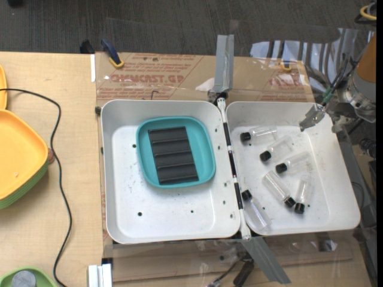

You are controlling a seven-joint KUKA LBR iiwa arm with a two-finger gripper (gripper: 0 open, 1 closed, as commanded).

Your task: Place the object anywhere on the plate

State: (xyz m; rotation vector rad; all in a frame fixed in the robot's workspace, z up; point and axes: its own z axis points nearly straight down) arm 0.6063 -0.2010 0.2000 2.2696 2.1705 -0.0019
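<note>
Camera view, hand: the hand (pixel 311 119) hangs at the upper right corner of the right bin (pixel 344 160), on the grey arm (pixel 359 94) reaching in from the right; nothing shows between its fingers, and whether they are parted or closed cannot be told at this size.
Hand to vials: the nearest clear vial (pixel 258 135) lies just left of and below the hand, apart from it.
Vials: about 6 clear tubes with black caps lie scattered on their sides across the right bin floor, some near touching, like the pair (pixel 297 197) at lower right.
Look of the object: small, see-through, round-bodied, dark cap at 1 end; the clear bodies are hard to pick out against the white floor.
Plate: the teal plate (pixel 176 151) sits in the left bin (pixel 114 178), well apart from the vials, with a dark ribbed insert (pixel 172 155) on it.
Risk 1: a round tube probably rolls away as the fingers close.
Risk 2: crowded tubes may be nudged or taken 2 at once.
Risk 3: a dropped tube may roll along the insert's ribs.
Risk 4: carrying across the divider (pixel 227 154), a weak grip may let it slip.
</note>
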